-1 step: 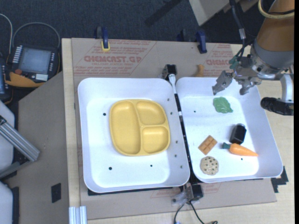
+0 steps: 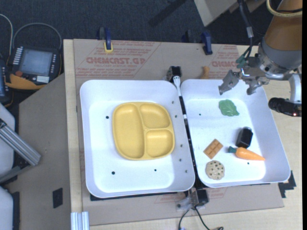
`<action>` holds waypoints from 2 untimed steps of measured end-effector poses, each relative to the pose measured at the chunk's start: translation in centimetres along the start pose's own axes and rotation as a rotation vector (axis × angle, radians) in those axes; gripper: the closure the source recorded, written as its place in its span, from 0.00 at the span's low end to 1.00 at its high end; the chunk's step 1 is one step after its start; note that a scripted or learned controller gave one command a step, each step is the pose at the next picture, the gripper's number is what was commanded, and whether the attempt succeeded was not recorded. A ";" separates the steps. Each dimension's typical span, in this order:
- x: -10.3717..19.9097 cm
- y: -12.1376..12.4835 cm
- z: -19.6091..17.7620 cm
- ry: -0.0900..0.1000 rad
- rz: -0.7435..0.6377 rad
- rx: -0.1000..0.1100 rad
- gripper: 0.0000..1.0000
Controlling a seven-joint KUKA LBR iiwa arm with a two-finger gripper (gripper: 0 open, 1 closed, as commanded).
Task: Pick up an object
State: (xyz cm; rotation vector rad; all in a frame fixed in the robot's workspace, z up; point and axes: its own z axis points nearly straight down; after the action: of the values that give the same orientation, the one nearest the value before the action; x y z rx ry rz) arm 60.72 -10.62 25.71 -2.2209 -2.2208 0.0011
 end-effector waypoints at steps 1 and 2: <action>-0.2 -0.6 4.5 0.001 0.001 0.005 0.00; 0.0 -1.0 8.8 0.001 0.000 0.006 0.00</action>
State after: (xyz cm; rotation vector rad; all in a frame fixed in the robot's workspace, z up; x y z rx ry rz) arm 59.66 -10.59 16.86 -2.2174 -2.2167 0.0066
